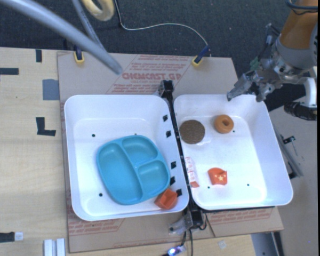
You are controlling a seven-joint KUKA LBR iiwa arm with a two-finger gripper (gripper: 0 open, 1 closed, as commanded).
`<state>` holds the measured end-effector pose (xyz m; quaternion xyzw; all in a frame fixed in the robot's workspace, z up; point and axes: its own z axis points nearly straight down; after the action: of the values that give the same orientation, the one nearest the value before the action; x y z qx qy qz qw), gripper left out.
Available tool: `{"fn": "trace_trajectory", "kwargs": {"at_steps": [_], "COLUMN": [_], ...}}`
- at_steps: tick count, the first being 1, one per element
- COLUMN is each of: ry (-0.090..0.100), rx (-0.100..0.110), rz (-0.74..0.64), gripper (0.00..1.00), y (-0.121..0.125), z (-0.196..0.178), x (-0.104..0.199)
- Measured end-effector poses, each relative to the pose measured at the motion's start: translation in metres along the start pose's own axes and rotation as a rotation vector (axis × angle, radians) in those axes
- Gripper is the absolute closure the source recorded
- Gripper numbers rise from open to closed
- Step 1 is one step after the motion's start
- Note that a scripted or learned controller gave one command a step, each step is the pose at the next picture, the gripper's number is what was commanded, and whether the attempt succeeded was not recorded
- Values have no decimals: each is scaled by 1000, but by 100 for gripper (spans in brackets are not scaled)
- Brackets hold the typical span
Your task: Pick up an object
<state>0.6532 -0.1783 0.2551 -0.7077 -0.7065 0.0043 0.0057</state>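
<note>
The right bin point(275, 159) holds a brown round cookie point(192, 131), a small tan doughnut point(223, 124) and a red strawberry-like piece point(217, 176). In the left bin point(70, 143) lie a blue divided plate point(133, 168) and an orange-red piece point(167, 199) by its front right corner. My gripper point(246, 94) hangs over the right bin's far right rim, above and to the right of the doughnut. Its two dark fingers are spread apart, open, with nothing between them.
A small white packet with red print point(190, 172) lies against the divider between the bins. Black clips point(166, 87) hold the bins together at the back. The bins rest on a cardboard sheet point(149, 73). A grey pole point(53, 20) crosses the upper left.
</note>
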Motion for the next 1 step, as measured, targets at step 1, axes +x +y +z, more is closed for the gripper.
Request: {"fn": "trace_trajectory", "kwargs": {"at_steps": [1], "ry": [-3], "rx": [-13], "rz": [-3], "gripper": [0], "y": [2], "z": [-8], "x": [1]}}
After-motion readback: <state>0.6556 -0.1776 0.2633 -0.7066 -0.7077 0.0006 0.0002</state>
